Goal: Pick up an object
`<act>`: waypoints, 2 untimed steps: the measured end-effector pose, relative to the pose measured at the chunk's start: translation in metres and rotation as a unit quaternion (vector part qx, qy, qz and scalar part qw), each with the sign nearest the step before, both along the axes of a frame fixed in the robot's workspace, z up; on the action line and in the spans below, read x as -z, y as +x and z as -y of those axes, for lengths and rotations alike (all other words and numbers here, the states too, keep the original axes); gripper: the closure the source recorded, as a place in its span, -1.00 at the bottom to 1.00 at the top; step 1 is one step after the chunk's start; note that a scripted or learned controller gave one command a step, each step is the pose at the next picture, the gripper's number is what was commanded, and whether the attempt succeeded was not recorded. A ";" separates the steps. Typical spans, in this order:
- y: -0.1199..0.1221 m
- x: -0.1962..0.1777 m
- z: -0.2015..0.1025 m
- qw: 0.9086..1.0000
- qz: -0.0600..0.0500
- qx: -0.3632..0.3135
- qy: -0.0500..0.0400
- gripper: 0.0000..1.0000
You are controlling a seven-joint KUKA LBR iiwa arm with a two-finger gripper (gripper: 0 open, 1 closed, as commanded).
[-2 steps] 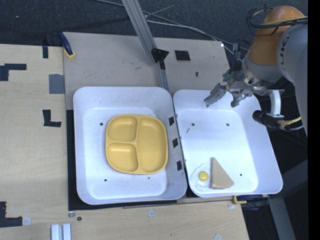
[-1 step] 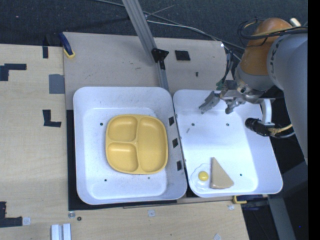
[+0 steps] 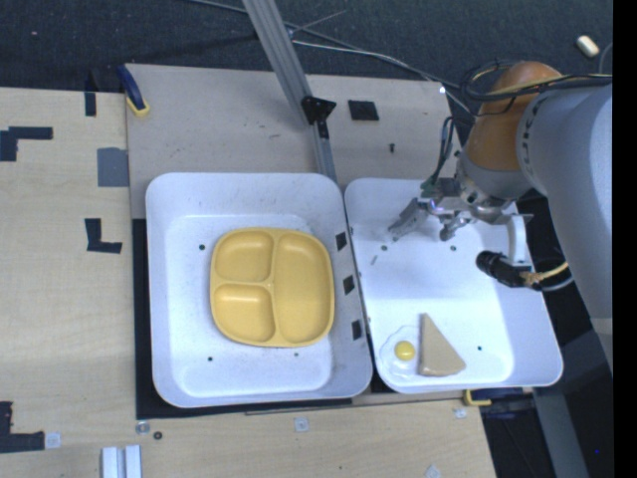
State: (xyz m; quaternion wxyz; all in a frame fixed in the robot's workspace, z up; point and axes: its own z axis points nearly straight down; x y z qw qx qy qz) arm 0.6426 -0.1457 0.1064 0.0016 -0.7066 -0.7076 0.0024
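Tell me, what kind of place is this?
Probably a robot lab. A grey arm's gripper reaches over two white bins on a bench, with toy food: a yellow plate, fried egg and wedge.

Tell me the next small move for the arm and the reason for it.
Probably shift the gripper toward the near end of the right bin, to above the tan wedge and the fried-egg piece beside it. The gripper hangs over the bin's far end with nothing between its spread fingers, and those two lie at the near rim. The yellow divided plate in the left bin looks harder to pinch.
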 end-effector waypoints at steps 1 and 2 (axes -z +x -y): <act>0.000 0.022 0.000 1.000 0.003 0.000 -0.001 -1.00; 0.002 0.009 0.000 1.000 0.005 -0.001 -0.002 1.00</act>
